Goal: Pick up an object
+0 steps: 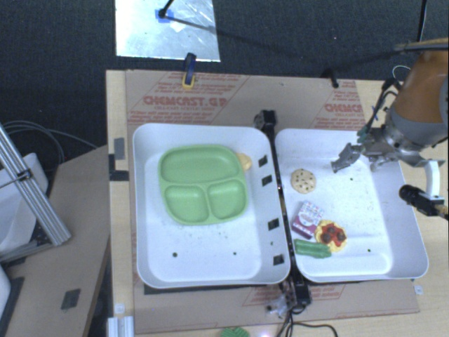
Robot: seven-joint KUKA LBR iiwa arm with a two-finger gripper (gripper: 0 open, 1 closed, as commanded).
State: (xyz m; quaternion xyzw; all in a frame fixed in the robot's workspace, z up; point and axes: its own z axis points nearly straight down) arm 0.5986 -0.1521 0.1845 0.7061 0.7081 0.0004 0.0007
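The right bin [393, 223] holds a round cookie [303, 181], a red-and-white packet [307, 220], a small pizza-like piece [332, 234] and a green pod-shaped piece [312, 248]. My gripper [347, 157] hangs over the bin's upper right part, to the right of the cookie and above it in the view. Nothing shows between its fingers. The arm's orange band [424, 90] sits at the right edge.
A green divided tray [203, 183] lies in the left bin [161, 258], with a small yellow item [243, 161] at its upper right corner. A black divider [275, 188] runs between the bins. A silver sheet [167, 20] lies beyond the bench.
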